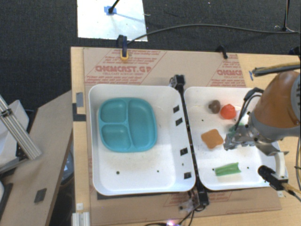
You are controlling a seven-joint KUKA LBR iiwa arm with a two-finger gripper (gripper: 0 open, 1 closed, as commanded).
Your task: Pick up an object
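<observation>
- gripper (231, 141) hangs just right of the tan flat piece (212, 138), mid right bin (263, 185); can't tell its state
- piece looks light, stiff-ish maybe; pinch its 3 and 9 o'clock edges

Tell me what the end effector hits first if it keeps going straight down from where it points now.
Most likely the tan flat piece just left of the end effector, or the bare floor of the right bin beside it. One slanted view leaves depth unclear, so I can't say which.
</observation>
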